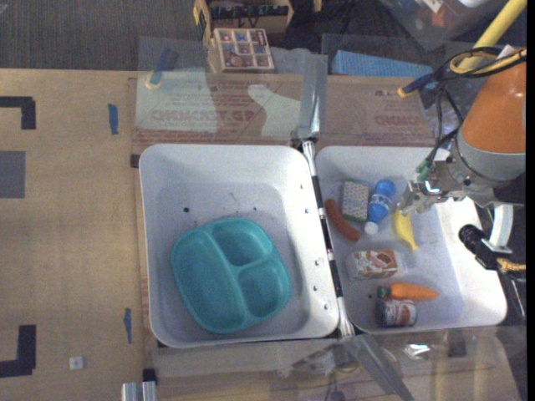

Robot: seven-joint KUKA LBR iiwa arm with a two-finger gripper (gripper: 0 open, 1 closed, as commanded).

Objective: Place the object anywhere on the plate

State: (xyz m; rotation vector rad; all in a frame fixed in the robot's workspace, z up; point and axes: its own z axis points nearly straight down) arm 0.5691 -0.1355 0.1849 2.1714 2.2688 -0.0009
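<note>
The claw (415, 200) sits over the banana (405, 229) in the right bin (481, 299); its grip can't be told. The plate (230, 272) has room.

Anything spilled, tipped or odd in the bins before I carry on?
Nothing spilled or damaged. The blue bottle and can lie on their sides in the right bin. The teal plate sits flat in the left bin.

Tan bench (67, 249) – black corner marks, blue tape, cardboard box (242, 2) behind
</note>
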